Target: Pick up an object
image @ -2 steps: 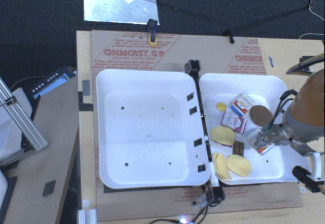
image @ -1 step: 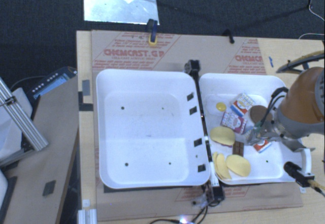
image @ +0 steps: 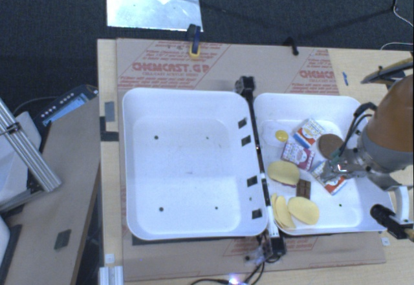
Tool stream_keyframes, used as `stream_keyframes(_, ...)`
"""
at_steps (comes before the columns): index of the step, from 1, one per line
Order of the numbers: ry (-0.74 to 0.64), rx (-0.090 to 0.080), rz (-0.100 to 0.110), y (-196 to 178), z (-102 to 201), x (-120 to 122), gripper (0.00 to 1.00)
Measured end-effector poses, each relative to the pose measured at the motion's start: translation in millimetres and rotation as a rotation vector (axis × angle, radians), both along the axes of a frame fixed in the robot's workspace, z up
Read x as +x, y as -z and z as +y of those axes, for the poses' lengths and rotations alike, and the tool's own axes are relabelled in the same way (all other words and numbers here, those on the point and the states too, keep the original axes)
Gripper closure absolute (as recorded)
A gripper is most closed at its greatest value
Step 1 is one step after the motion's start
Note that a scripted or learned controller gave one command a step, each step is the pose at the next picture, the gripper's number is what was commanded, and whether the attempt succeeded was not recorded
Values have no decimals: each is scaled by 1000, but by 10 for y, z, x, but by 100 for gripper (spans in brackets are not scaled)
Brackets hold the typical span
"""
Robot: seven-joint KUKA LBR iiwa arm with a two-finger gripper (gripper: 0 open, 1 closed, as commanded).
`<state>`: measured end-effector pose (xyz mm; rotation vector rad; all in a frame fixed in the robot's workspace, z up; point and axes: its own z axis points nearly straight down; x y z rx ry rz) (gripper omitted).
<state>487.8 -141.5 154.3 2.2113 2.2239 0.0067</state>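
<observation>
Arm (image: 391,128) entry is from the right edge of the table (image: 213,57), with the wrist lowered over the right bin (image: 310,104). The pincer (image: 337,167) sits low among the objects in the middle of that bin, just beside or touching a red-and-white packet (image: 331,181). Whether its jaws are spread or closed cannot be told, and nothing is visibly gripped between them.

Candidate objects are all grouped in the right bin. A red, white and blue carton (image: 304,143) lies flat near the bin's centre, with a brown disc (image: 330,145) just beside it toward the right edge. A small yellow piece (image: 281,136) rests near the divider side. A pale yellow oval (image: 283,172), a dark brown block (image: 303,189) and further yellow slices (image: 297,211) occupy the near part of the bin. The left bin (image: 187,161) lies alongside, toward the left edge of the table.

Judgement: the low wrist position suits a top-down grasp on the packet or the adjacent disc. Objects lie close together, so contact with a neighbour is likely. Flat packets offer little height to grip, and a miss is a realistic outcome. The pick is not yet confirmed.
</observation>
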Motion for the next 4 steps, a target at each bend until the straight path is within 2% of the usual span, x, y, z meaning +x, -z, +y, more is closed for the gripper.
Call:
stream_keyframes(1,-6,-4,-18,-1904,276,1085,100)
stream_keyframes(2,0,-2,-12,-3160,279,786,100)
stream_keyframes(3,-2,-5,-10,-3863,192,1837,100)
stream_keyframes(4,-1,5,22,-1925,602,1496,100)
